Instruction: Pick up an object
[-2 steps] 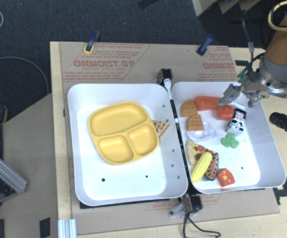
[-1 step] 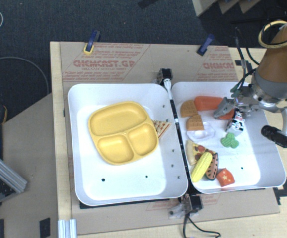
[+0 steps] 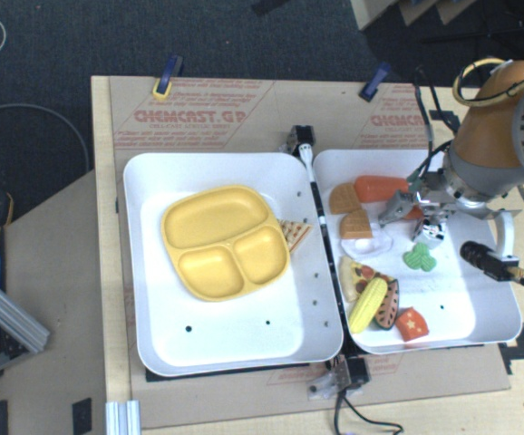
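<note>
**A:** Where is the two-finger metal gripper sitting?

**B:** It is hanging low over the right shallow white bin, near that bin's far half. Its fingers are spreading apart, with nothing between them.

**A:** What is lying closest to it?

**B:** A small green leafy toy piece is resting just in front of it. An orange-red flat toy slab is lying just behind it, beside a tan bread-shaped toy piece. A second tan wedge-shaped toy piece is sitting to their front.

**A:** And further out?

**B:** A yellow toy corn cob is leaning against a brown grilled-looking toy piece, with a small red block beside them. In the left shallow white bin a yellow three-compartment plastic plate is lying, with a tan waffle-patterned toy piece touching its edge.
</note>
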`<state>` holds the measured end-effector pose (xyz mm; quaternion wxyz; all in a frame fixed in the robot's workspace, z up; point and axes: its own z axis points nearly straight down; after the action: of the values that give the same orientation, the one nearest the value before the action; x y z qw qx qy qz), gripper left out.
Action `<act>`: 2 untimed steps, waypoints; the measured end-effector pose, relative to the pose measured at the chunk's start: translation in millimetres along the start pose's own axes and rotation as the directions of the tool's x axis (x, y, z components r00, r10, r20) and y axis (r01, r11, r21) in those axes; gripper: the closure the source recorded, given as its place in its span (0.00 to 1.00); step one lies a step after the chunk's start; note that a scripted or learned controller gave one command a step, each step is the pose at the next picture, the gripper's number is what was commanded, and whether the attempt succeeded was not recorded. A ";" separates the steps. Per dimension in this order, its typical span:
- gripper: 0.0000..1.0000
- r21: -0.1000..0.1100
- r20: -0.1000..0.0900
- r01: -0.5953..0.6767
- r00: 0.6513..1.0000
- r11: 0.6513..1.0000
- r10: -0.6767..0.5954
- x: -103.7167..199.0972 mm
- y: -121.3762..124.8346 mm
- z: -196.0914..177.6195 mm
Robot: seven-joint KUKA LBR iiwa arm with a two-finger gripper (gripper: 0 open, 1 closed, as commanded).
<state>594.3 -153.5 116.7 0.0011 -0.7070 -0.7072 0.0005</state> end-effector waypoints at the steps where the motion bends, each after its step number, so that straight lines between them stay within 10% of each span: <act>1: 0.00 -0.018 0.008 -0.002 1.000 1.000 0.002 -3.2 4.7 10.4; 2: 1.00 -0.028 0.013 -0.002 1.000 1.000 0.002 -4.5 6.8 0.1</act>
<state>601.1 -158.0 116.6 -0.0134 -0.7076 -0.7065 -0.0047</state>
